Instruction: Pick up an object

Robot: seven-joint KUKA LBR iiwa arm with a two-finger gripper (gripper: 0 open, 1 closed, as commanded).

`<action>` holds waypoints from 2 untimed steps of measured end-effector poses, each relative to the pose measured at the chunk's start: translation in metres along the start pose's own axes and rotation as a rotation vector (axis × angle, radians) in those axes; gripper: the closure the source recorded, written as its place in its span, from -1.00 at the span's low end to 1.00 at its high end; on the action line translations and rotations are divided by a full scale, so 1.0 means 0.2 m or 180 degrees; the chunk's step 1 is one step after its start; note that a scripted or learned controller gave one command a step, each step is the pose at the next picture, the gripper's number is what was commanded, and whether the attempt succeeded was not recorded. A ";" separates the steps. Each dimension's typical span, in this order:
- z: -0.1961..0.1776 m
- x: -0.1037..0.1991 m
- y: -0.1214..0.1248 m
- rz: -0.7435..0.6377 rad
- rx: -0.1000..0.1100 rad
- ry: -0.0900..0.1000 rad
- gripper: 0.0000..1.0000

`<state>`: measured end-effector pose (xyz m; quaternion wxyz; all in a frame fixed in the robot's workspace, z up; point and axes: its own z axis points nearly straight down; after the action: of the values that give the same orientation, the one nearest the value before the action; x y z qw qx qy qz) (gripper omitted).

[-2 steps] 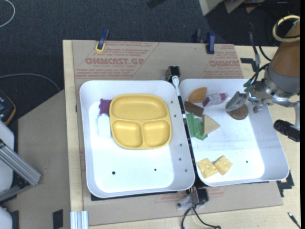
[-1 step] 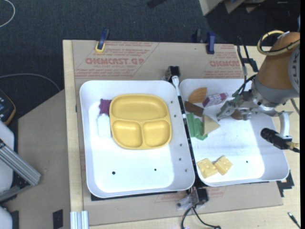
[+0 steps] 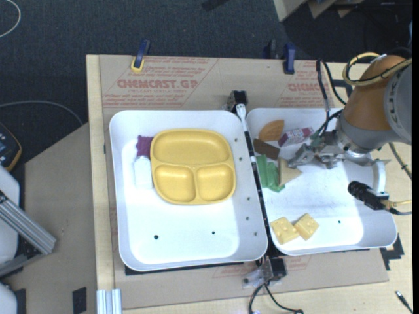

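Observation:
My gripper (image 3: 302,157) is low in the right bin (image 3: 340,218), in its upper middle, reaching in from the right. Just left of it lie a dark brown bar (image 3: 265,148), a green object (image 3: 268,173) and a pale tan wedge (image 3: 290,173). Above it are an orange-brown bread-like piece (image 3: 271,130) and a small purple-and-white packet (image 3: 295,136). Two yellow cheese-like blocks (image 3: 294,228) sit at the bin's front left. I see nothing clearly held between the gripper's tips.
The left bin (image 3: 124,201) holds a yellow divided plate (image 3: 193,165), with a purple object (image 3: 144,145) and a white bottle (image 3: 142,173) against its left side. A raised double rim (image 3: 254,182) divides the two bins.

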<state>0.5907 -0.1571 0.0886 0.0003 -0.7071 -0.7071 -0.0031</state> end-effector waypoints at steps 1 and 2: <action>-0.04 -0.01 -0.01 0.0000 0.0003 -0.0017 1.00; -0.27 -0.02 0.02 -0.0002 -0.0009 -0.0024 1.00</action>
<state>0.5955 -0.1620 0.1419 -0.0034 -0.7069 -0.7073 -0.0015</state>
